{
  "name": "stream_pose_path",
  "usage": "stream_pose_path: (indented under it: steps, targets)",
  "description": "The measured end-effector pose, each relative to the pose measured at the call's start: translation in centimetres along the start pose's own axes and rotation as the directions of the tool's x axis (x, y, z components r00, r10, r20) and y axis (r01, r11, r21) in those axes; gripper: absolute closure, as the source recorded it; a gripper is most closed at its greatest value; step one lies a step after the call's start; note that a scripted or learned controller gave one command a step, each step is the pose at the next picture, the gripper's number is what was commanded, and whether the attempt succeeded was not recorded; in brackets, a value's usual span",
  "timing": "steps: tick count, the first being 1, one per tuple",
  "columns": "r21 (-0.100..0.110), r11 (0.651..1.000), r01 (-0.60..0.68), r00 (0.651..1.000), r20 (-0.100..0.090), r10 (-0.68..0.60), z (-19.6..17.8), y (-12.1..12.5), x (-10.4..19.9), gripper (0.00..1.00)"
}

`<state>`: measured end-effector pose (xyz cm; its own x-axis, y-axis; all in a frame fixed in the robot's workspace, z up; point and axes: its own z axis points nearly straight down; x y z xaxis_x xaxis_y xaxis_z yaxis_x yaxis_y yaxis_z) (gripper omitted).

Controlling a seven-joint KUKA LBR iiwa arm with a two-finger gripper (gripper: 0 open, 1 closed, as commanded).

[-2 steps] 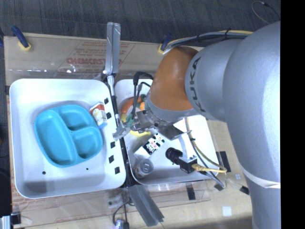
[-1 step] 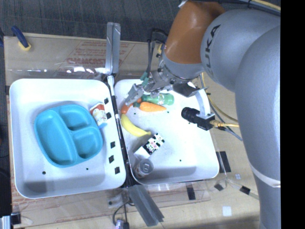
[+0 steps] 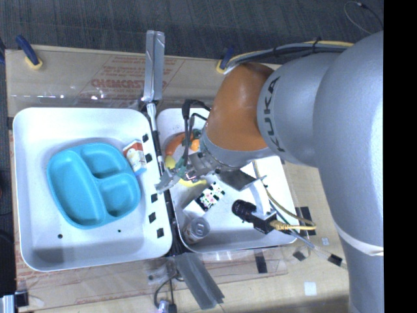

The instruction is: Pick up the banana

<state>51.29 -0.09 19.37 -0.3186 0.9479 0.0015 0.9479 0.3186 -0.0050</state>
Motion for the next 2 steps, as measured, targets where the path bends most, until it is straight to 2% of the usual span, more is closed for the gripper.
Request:
stream_pose_path:
  steps: [1, 2]
  targets:
    - [-0.003, 0.992, 0.126, 0.992, 0.002, -0.126, 0.2, 5.0, 0.0, 0.0]
    - [-0.002, 0.984, 0.179, 0.984, 0.001, -0.179, 0.2, 0.4, -2.1, 0.0]
